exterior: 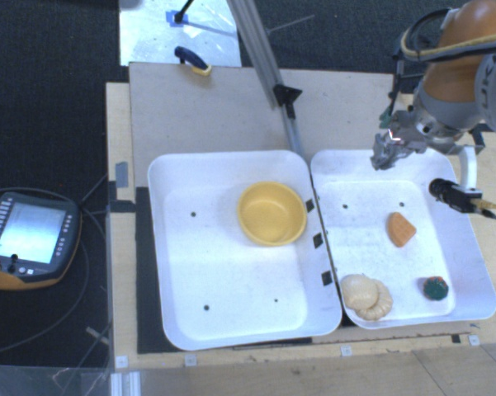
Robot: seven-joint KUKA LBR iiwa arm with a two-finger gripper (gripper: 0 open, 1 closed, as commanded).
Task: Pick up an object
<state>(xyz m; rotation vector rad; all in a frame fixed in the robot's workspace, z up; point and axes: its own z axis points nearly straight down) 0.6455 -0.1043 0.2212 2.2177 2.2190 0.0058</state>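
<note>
three objects lie in the right bin — jaws too blurred to tell, arm cut off.

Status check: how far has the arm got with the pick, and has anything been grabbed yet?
Nothing looks picked yet. The gripper sits at the far edge of the right bin, with nothing visibly in it. The orange piece, cream pastry and dark green ball lie on that bin's floor; the yellow bowl sits in the left bin. Choosing, descending, grasping and lifting all remain.

Bowl showing plain yellow; both bins showing white with dark specks. Wedge reading orange, ball dark green, shell-shaped lump cream.
</note>
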